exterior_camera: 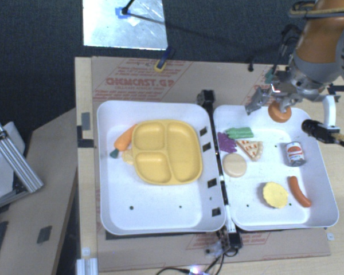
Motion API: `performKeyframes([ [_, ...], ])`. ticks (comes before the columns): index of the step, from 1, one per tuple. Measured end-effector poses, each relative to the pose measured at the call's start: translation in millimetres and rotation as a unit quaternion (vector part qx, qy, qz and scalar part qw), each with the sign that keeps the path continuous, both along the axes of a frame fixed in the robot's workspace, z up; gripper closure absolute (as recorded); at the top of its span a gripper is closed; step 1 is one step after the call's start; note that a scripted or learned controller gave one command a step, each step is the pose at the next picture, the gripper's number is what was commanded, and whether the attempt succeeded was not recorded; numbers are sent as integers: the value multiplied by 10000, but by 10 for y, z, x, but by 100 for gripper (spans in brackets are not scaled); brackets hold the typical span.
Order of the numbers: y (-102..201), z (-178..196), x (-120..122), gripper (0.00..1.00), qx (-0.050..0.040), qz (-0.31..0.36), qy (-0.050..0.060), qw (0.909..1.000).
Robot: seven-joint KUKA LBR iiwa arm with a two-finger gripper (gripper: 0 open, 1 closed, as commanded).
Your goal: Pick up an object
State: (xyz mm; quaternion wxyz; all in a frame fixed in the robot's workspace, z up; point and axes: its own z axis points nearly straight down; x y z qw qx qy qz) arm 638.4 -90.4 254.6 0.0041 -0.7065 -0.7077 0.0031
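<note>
My gripper [273, 103] hangs over the far rim of the right bin [324, 211], at its back edge. An orange round piece [280, 113] sits directly under the wrist hardware, on or just above the bin's far rim. I cannot tell whether it is between my fingers, or how the fingers stand: dark metal parts blur together there.

Right bin, shallow glossy white plastic:
- green ridged piece [239, 133], flat, beside a purple leafy piece [226, 142]
- triangular pizza slice [250, 149], tan crust, red specks
- pale beige disc [235, 165], smooth
- small can [294, 153], red label, lying near the right wall
- yellow bumpy round piece [274, 194]
- orange-red sausage [299, 191], smooth, just beside the yellow piece

Left bin [117, 211]: a yellow three-compartment plate [165, 152], matte, rounded corners. A carrot [124, 138] with a green tip lies against the plate's left edge.

Both bins rest on a cardboard sheet [143, 82] with red print, over a light bench [51, 148]. Dark carpet [28, 39] behind; a shiny foil-like square [123, 16] lies on it.
</note>
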Motion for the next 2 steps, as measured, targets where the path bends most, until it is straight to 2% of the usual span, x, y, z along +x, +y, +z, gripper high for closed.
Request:
performKeyframes([
  [1,1,73,20,0,-6,9,-59,10000],
  [2,-67,-492,83,0,-9,-3,-39,10000],
])
